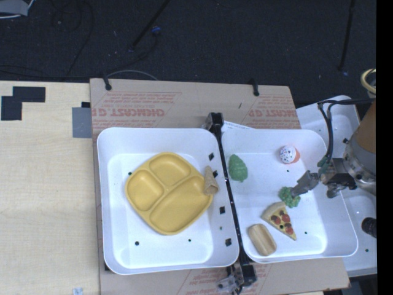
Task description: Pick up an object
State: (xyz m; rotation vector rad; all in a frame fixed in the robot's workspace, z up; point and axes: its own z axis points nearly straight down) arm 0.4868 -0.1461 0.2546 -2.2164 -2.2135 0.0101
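Carefully now: lower straight over the green broccoli piece (pixel 288 196), lying in the right bin (pixel 334 241) just above the pizza slice (pixel 280 219). Cannot tell the gripper (pixel 305 184) as apart or together; centre before closing.
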